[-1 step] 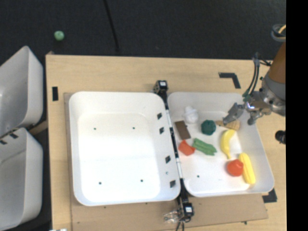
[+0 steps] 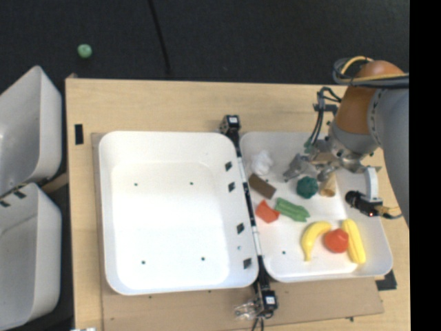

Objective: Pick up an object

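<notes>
A robot arm [image 2: 358, 112] reaches into the right bin [image 2: 375, 264], its gripper [image 2: 311, 171] spread wide and hovering directly over a teal ball [image 2: 307, 186], apparently lining up a grasp; nothing sits between the fingers. The left bin [image 2: 165, 212] lies well to its left. Below the gripper sit two bananas [image 2: 313, 238], a green piece [image 2: 292, 209] and a tomato [image 2: 336, 240]

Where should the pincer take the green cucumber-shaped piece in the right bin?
Grip the green cucumber-shaped piece across its narrow middle, coming straight down from above. It lies flat and long, running up-left to down-right, so turn the pincer crosswise to that line. The red piece sits close at its left end, so stay off that end.
</notes>
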Available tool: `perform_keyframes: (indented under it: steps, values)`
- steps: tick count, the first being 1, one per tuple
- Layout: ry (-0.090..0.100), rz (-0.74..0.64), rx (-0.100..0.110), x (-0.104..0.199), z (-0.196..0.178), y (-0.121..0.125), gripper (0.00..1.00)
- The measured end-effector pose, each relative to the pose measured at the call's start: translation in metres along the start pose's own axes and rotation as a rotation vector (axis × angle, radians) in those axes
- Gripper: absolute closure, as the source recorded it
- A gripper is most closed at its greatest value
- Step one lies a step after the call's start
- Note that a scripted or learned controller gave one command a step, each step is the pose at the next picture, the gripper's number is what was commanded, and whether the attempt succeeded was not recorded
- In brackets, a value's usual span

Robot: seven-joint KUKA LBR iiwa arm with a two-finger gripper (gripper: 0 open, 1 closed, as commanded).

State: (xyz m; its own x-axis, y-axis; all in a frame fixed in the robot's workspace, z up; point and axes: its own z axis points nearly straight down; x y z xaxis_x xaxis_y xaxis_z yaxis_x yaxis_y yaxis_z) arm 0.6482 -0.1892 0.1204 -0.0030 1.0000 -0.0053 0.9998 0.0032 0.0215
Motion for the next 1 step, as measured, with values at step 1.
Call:
perform_keyframes:
  steps: [1]
  values:
    - [-0.003, -0.002, 0.000, -0.0113, 0.0049, -0.0151, 0.00]
